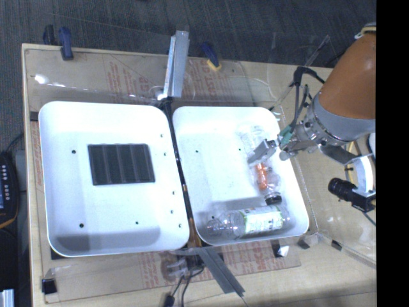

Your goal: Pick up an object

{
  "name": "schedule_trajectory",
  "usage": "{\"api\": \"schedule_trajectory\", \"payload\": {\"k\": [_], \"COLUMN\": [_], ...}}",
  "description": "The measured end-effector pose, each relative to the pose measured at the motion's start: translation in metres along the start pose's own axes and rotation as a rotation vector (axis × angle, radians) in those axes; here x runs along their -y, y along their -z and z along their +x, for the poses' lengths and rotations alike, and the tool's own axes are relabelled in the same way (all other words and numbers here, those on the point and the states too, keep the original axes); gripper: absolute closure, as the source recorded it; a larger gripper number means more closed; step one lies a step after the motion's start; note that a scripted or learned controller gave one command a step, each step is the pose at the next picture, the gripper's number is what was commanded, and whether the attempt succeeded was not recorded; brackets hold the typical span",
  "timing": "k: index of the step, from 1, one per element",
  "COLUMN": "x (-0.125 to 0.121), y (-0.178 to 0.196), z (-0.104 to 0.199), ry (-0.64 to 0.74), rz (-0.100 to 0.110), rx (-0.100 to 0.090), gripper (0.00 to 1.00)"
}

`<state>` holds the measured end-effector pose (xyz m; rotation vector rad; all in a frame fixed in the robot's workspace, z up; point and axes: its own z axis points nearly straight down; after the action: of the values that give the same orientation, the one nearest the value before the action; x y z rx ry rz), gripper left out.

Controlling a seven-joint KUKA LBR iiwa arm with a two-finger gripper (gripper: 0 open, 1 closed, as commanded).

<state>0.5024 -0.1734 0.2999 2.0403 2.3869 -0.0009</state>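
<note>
A clear plastic bottle (248, 222) with a white label and black cap lies on its side along the near wall of the right bin (198, 171). Just beyond it, by the right wall, sits a small orange object (262, 174) in clear wrapping. The gripper (263, 149) hovers above this piece; I cannot tell its finger spacing. The left bin (57, 171) holds a dark ribbed rectangle (121, 164).

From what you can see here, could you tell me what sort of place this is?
Probably a robotics lab's bin-picking test bench: two white bins side by side on a clamped board, a plastic bottle in the right one, and the arm's tool reaching in.
</note>
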Motion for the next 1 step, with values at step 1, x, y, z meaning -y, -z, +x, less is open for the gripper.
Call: {"api": "schedule_trajectory", "payload": {"k": [1], "x": [-0.0093], "y": [-0.0492], "z": [-0.0392], "ry": [-0.018], "rz": [0.005], "rx": [-0.002], "gripper": [0.00]}}
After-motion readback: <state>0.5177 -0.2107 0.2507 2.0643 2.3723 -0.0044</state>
